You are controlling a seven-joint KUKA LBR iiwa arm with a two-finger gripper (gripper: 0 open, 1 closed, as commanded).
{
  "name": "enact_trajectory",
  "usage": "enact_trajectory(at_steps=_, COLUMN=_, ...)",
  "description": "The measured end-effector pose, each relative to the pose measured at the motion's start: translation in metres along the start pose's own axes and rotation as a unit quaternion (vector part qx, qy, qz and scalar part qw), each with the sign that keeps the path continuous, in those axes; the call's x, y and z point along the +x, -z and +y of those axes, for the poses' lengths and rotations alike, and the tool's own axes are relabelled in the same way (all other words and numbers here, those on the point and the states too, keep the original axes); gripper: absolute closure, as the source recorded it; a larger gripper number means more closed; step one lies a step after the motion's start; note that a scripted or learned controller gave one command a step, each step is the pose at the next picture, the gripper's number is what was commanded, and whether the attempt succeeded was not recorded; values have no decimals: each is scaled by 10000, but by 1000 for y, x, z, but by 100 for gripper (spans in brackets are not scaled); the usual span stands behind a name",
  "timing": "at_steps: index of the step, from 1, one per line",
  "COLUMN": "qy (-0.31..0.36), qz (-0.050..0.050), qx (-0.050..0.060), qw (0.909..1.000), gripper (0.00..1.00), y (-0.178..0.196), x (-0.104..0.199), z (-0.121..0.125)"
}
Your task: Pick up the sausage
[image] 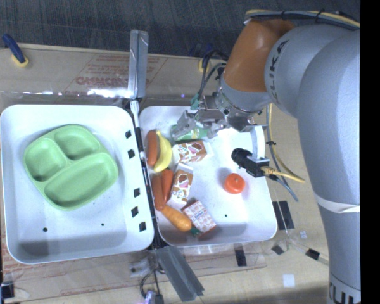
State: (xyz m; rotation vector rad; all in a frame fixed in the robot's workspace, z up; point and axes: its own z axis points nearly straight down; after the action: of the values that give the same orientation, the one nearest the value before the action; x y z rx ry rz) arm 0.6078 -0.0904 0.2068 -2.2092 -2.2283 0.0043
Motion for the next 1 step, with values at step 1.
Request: enact_trajectory(at_steps=1, qy=-67, qz=-16, qx=-61, qw=10000, gripper=0, y=-92, x=-66, z=-64)
